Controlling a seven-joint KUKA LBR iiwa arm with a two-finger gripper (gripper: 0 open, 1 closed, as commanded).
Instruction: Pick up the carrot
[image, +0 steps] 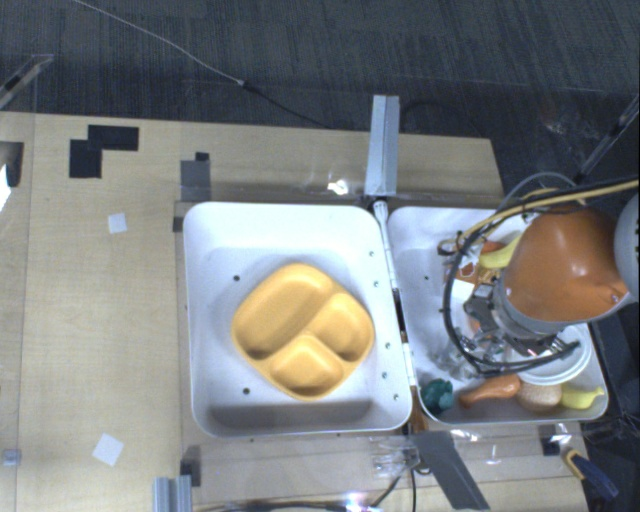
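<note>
While the arm hangs over the right bin, its gripper's state cannot be told; the carrot lies crowded against the bin's front wall.

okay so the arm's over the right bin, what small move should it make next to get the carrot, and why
Probably shift toward the bin's near edge, then descend. The carrot lies at the front of the right bin beside a green item, while the arm's wrist sits farther back, above other items.

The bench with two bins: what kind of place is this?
Probably a robot lab test bench: two white bins fixed to a wooden top, an arm over toy food like the carrot, loose cables.
</note>
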